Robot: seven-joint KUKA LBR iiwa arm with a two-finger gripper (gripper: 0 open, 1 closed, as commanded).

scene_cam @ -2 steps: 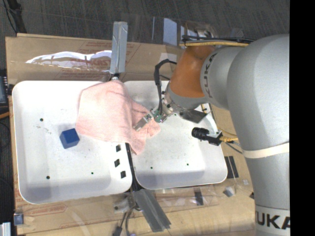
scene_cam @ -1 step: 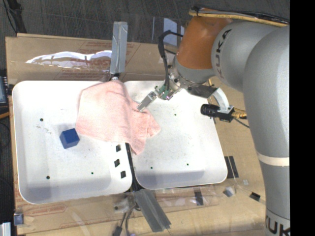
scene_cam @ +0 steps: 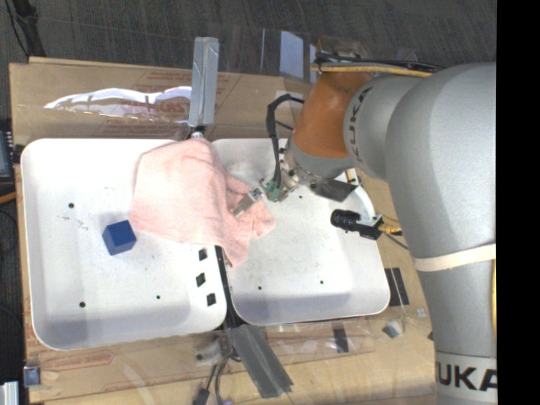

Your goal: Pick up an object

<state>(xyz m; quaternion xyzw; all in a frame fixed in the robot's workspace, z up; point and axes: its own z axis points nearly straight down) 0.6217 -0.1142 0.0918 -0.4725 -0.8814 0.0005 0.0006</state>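
Gripper (scene_cam: 253, 199) pinches the right edge of the pink cloth (scene_cam: 190, 197), fingers closed on a thin fold. Cloth drapes across the divider between both bins (scene_cam: 51, 226). Risk: thin hold may slip on lifting.

- A pink cloth (scene_cam: 196, 199) lay draped over the divider (scene_cam: 216, 287) between the bins, blocking passage at the 12 o'clock end.
- A blue cube (scene_cam: 120, 237) sat in the left bin (scene_cam: 51, 310); floor lay open at 6 o'clock.
- The right bin (scene_cam: 312, 298) floor lay open toward 6 o'clock; the arm (scene_cam: 405, 142) loomed at 3 o'clock.
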